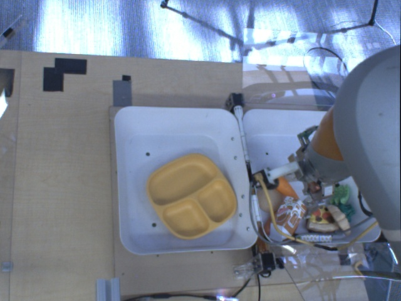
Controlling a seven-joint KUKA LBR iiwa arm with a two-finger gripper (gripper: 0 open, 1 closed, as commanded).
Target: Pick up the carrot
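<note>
Carrot [287, 187] in right bin [266, 137], just left of end effector [311, 185].

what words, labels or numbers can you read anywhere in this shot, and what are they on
None can be read.
The black block-shaped marks on the light wooden bench are plain shapes, not letters.
The brown-and-white printed packet in the right white bin has a pattern too blurred to read.
The yellow three-compartment plastic plate bears no text.

A pale wooden bench [62, 187] stands on grey-blue carpet [125, 17] streaked with bright patches of light.
</note>
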